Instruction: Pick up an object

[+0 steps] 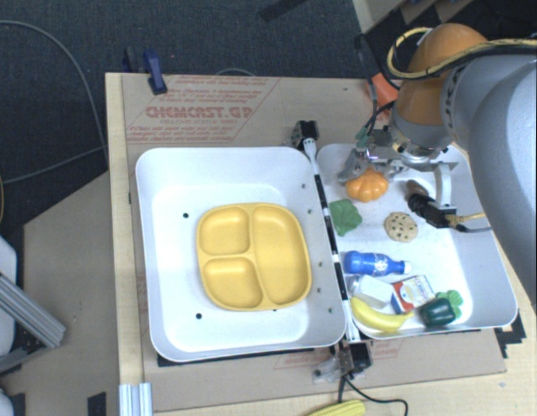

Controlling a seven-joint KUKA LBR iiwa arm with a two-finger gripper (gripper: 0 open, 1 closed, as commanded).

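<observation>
Far to the left of the gripper (pixel 365 161) lies the left white bin (pixel 164 189), and in it a yellow divided plate (pixel 251 254), flat on the bin floor, well apart from the gripper and lower in the view. Nearer, the two bins meet along a dark seam that runs just left of the gripper.

The gripper is over the far left corner of the right white bin (pixel 485 276). Whether it is apart or together cannot be told from this slant, since the wrist hides it. Just below it and close against it sits a small orange fruit (pixel 367 186); no grasp on it can be made out. Below and slightly left of the gripper, past the fruit, is a green lump (pixel 345 216) beside the bin's left wall.

Further below the gripper, toward the near end of the bin, lie a blue bottle (pixel 375 264) on its side and a banana (pixel 377 317) at the near wall. Below and right of the gripper is a round cookie (pixel 399 225), with a small carton (pixel 413 291) and a green pepper (pixel 440 309) well beyond it

The grey arm (pixel 502 128) with its orange band (pixel 435 72) rises up and right from the gripper
</observation>
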